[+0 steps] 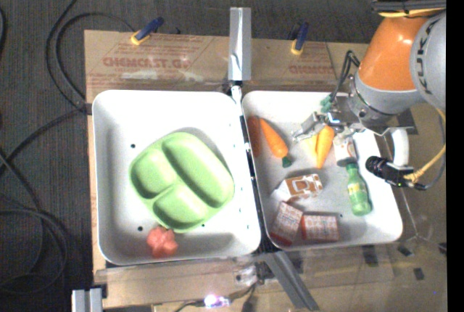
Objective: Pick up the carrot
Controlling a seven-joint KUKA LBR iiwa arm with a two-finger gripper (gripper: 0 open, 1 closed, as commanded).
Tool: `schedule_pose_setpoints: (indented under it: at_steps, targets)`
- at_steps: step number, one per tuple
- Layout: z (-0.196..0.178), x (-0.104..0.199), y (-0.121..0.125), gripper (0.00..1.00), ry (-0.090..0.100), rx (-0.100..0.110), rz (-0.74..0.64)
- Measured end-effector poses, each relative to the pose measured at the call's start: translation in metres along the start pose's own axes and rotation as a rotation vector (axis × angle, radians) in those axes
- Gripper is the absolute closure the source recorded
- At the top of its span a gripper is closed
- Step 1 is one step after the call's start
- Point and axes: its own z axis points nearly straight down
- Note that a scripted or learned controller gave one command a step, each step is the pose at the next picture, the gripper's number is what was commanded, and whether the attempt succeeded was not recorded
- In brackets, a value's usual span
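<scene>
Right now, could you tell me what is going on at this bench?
The arm reaches into the right bin, and its gripper is down at an orange carrot-like piece near the back. A second carrot lies to that one's left, untouched. A green bottle and small packets lie nearby. The left bin holds a green divided plate.

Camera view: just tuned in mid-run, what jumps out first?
The big green divided plate fills the middle of the left bin, a small pink toy at its near edge. In the right bin, the gripper sits over a yellow-orange piece, with an orange carrot lying just to its left.
</scene>
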Motion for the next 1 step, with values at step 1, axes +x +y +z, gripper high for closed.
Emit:
schedule_pose_setpoints:
  at_steps: [1]
  targets:
    - [0.1084,-0.0071,0.0122,0.0,0.0,-0.003,-0.096]
